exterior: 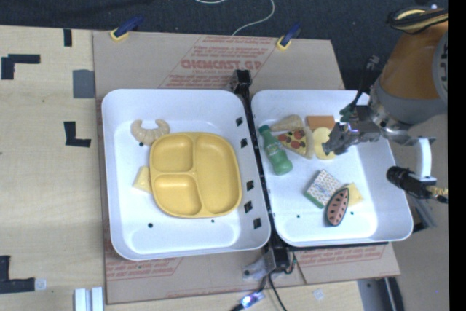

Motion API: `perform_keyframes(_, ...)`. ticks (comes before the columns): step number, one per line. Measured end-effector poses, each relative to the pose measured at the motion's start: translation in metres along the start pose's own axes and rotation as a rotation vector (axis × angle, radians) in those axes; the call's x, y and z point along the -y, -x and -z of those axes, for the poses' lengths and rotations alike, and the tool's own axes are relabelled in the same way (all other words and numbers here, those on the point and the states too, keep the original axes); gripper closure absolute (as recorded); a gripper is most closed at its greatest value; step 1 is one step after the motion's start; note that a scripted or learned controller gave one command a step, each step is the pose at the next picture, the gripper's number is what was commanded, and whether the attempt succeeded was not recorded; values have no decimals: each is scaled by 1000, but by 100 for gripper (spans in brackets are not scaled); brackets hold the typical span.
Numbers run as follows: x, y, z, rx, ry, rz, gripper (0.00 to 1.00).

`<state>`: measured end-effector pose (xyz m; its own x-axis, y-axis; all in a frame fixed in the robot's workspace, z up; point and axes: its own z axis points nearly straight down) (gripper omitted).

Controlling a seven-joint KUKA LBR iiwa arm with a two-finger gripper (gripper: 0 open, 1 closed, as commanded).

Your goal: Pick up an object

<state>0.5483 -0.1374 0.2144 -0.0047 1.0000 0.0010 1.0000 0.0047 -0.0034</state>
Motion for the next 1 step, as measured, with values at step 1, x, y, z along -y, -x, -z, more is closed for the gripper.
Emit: perform_keyframes(1,19,-47,-7,0,-1,-1,100)
